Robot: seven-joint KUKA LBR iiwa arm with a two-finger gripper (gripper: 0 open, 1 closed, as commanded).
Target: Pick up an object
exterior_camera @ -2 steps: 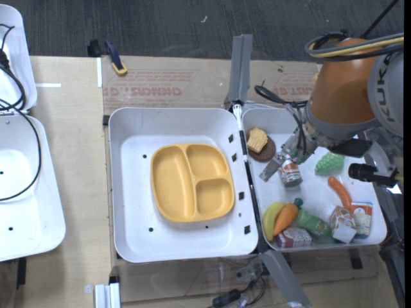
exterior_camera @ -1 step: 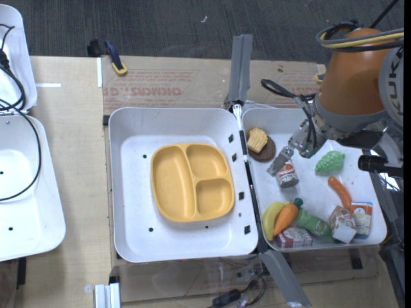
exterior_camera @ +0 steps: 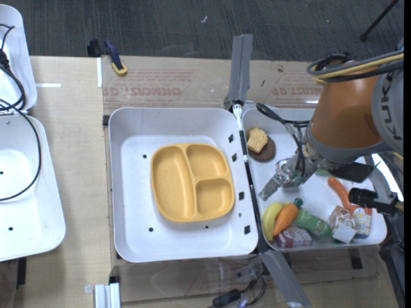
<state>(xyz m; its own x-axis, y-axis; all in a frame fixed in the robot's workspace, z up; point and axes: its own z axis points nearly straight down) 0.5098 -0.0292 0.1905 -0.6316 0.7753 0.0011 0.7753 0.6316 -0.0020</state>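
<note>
End effector (exterior_camera: 277, 179) over rt bin (exterior_camera: 379, 233); carrot (exterior_camera: 284, 218) below, axis diagonal, tip lower-left.

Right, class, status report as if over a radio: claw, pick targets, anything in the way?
Claw low in right white bin, nothing seen between its fingers. Orange plastic carrot and yellow banana just below it. Round brown cookie behind.

The right white bin (exterior_camera: 377, 235) is crowded along its near edge: a yellow banana (exterior_camera: 270, 215), an orange carrot (exterior_camera: 286, 217), a green bottle (exterior_camera: 314, 223) and small cartons (exterior_camera: 351, 224) lie packed together. Beyond the carrot the floor is bare up to the brown cookie (exterior_camera: 259, 143). The grey-and-orange arm (exterior_camera: 347, 117) overhangs that bin's right side.
</note>
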